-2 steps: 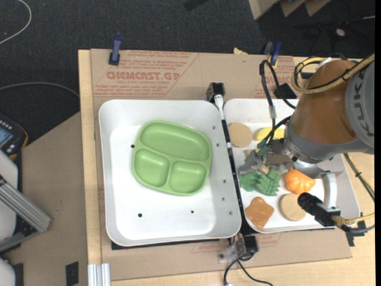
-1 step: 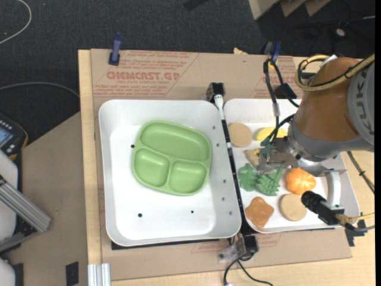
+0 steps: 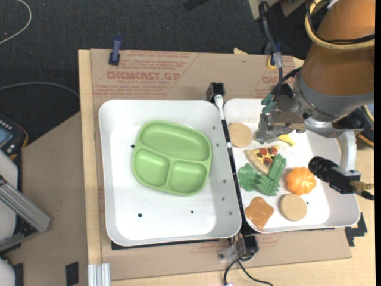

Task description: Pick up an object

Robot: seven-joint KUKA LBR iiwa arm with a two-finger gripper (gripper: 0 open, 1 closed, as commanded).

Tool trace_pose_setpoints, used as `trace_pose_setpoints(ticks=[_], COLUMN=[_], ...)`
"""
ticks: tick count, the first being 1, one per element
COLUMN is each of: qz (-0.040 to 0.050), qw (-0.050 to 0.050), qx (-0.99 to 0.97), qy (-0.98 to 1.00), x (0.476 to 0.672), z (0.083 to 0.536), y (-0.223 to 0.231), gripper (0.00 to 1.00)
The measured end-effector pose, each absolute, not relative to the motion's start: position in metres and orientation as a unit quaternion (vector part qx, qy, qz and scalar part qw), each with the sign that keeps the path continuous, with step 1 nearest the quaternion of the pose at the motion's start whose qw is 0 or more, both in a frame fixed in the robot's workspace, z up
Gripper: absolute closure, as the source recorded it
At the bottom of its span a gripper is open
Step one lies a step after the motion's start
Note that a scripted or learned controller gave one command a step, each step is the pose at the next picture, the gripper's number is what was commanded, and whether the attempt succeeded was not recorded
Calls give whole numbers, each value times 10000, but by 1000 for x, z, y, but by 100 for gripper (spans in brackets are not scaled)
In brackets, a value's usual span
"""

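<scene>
The right bin (image 3: 342, 216) holds a cluster of toy foods, any of them a candidate. A tan round disc (image 3: 240, 134) lies flat at the far left. Just right of it, a small yellow piece (image 3: 287, 139) is partly covered. A pizza slice (image 3: 262, 157) lies flat in the middle, touching a green leafy vegetable (image 3: 266, 174). An orange fruit (image 3: 300, 180) sits to the right. Nearest are a brown toast-like piece (image 3: 259, 211) and a tan round cookie (image 3: 293, 207).
</scene>
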State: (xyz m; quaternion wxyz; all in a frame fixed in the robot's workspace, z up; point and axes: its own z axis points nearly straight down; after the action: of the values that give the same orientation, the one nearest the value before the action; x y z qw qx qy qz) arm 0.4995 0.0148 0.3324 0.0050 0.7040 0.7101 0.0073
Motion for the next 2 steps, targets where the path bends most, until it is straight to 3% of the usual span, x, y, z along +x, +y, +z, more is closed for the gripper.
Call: trace_pose_setpoints(ticks=[1,2], qz=[42,-24], qw=[-3,-8], qx=[7010,7103], qy=[7131,7038], x=[478,479], z=[374,348], y=[147,59], gripper=[100,100])
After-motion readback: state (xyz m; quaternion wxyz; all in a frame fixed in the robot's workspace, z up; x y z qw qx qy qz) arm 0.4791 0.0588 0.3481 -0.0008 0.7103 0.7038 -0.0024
